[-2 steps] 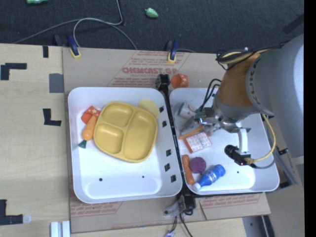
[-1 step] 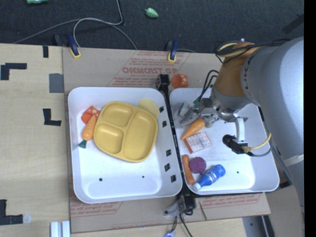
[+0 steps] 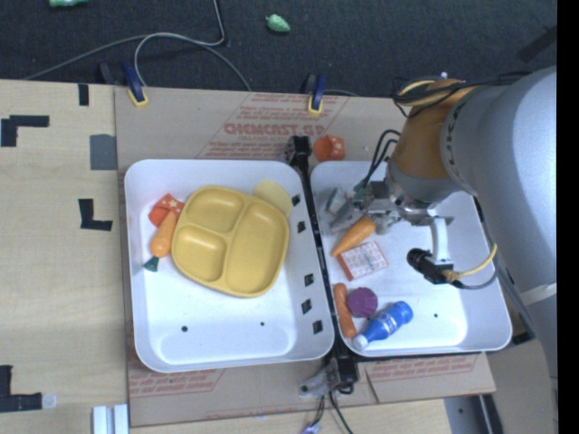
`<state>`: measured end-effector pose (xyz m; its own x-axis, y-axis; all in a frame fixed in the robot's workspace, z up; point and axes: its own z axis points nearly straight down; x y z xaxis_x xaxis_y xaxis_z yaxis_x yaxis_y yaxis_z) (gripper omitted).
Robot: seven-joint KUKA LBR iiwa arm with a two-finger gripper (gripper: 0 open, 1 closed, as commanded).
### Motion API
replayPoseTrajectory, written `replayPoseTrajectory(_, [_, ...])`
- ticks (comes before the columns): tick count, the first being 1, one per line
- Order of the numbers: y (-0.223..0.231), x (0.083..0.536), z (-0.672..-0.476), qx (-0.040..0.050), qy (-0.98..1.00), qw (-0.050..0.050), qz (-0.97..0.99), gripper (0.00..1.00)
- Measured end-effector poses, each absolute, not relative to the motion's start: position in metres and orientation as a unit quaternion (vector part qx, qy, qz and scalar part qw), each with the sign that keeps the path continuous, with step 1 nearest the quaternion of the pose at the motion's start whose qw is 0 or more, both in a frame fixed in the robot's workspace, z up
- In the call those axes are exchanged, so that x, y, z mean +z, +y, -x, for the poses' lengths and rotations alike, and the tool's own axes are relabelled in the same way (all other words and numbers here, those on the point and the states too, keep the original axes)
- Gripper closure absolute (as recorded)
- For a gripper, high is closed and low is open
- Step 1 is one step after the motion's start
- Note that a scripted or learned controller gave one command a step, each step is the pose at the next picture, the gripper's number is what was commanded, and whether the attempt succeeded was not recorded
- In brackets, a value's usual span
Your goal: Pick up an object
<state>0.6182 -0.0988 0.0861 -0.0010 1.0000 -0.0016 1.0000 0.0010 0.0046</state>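
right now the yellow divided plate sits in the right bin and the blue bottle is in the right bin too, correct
Not quite. The camera view shows the yellow divided plate in the left bin, not the right one. The blue bottle does lie in the right bin, near its front edge.

The grey arm (image 3: 507,143) reaches in from the right, wrist bent down, claw (image 3: 348,208) lowered leftward.

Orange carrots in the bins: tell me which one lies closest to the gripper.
The carrot in the right bin, just under the gripper. The other carrot lies in the left bin, beside the yellow plate.
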Motion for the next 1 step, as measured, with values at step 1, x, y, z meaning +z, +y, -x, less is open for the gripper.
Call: replayPoseTrajectory(1, [-0.0991,0.0957,-0.618,0.0002,0.707,0.002,-0.707,1.0])
